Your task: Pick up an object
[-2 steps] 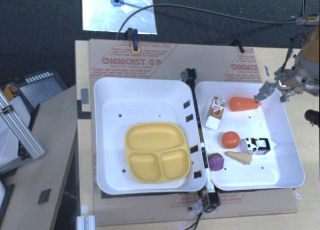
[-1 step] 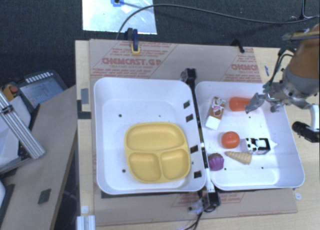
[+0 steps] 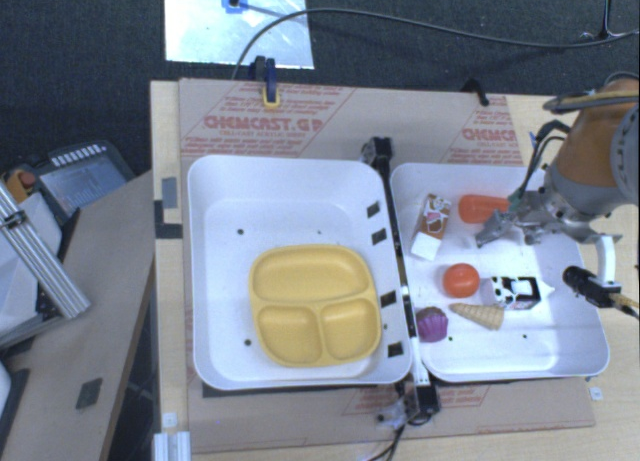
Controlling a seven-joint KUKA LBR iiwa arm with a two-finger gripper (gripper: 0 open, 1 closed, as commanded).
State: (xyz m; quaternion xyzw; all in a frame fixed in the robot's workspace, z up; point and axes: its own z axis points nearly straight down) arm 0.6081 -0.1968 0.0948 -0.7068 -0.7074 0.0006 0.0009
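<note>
Nearest you, at the front of the right bin [image 3: 560, 354], you have a purple object [image 3: 432, 324] against the left wall and, just right of it, a tan cone [image 3: 478, 315] lying on its side with its tip pointing left. Just behind the cone sits a round orange-red ball [image 3: 461, 279], and to its right a small black-and-white block [image 3: 515, 292], patterned like a cow's hide. None of these four appears to touch the next.

In the left bin [image 3: 215, 249] you see a yellow plate [image 3: 313, 303] with three compartments, one long one at the back and two smaller ones at the front. It lies toward the front right of that bin.

Further back in the right bin, a small carton [image 3: 431, 226] with a brown-and-red picture and a white lower end lies tilted near the left wall. Right of it is an orange-red oblong object [image 3: 483, 208], lying flat near the back wall.

The gripper [image 3: 500, 231] hangs just beside that oblong object, at its right end; you cannot tell from this angle how far apart the fingers stand, nor whether they have hold of anything. The arm [image 3: 600, 164], grey with its orange band, comes in from the right above the bin.

Beyond the bins, the tabletop [image 3: 330, 119] is covered with printed cardboard, and a yellow-and-black clamp [image 3: 268, 84] grips its back edge.
</note>
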